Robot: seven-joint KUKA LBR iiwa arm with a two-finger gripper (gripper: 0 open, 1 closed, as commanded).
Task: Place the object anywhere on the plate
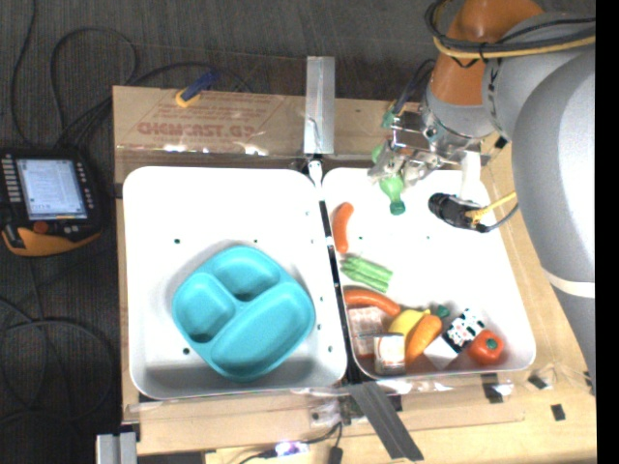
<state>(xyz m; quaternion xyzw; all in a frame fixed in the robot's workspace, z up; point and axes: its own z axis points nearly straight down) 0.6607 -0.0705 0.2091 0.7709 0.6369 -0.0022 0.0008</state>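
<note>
The tool (397, 176) hangs over the far end of the right bin (503, 278), close to the wall that divides the two bins. Its fingers are clenched on the top of a small green object (396, 201), which dangles below them, tilted slightly, over bare white floor. The arm (542, 114) reaches in from the right. Its broad grey link fills the right side of the view, and the orange band (481, 22) sits high above the wrist. The wrist is bent down and leftward so that the tool points into the bin.

The teal plate (244, 309), with three compartments, lies in the left bin (155, 220), well apart from the tool and nearer the front. Nothing rests on it.

In the right bin, an orange-red sausage shape (341, 226) lies just beside the dividing wall, with a green ridged piece (366, 272) a little nearer the front. Along the front wall lies a crowded cluster: a red sausage (372, 301), a yellow piece (411, 318), an orange carrot (424, 337), a white block (392, 350), a black-and-white die (465, 329) and a red tomato (486, 347).

Left of the surface, a handheld control pendant (44, 197) rests on the dark floor.
</note>
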